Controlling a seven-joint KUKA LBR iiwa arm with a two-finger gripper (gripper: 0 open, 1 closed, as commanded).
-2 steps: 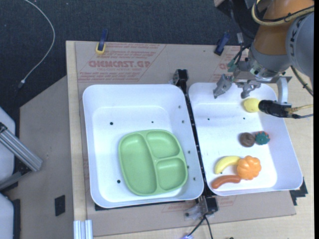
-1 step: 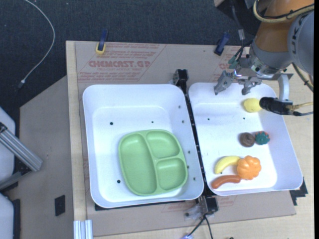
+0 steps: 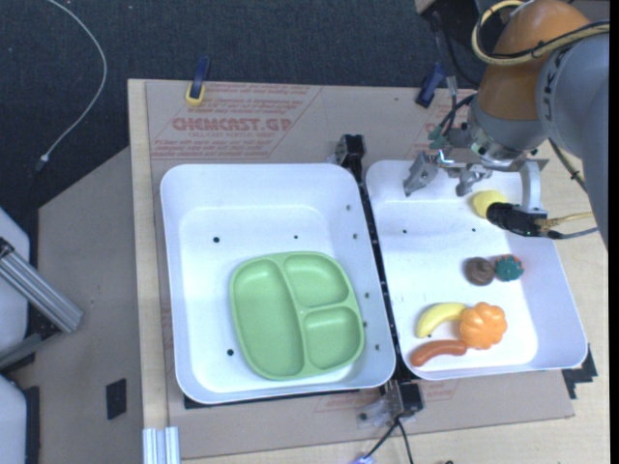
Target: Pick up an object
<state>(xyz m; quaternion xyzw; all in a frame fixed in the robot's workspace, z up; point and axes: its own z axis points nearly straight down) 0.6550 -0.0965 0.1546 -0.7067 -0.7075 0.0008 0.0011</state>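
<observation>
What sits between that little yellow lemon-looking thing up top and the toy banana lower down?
In the camera view, between the yellow lemon and the banana lie a small brown round object and a teal one, side by side.

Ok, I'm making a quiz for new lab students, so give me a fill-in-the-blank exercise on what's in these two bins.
1. The green divided plate lies in the ____ bin as the camera sees it.
2. That plate has ____ compartments.
3. The toy banana touches a toy pumpkin whose colour is ____.
4. The gripper is above the ____ bin as the camera sees it.

Missing words: left; three; orange; right
</observation>
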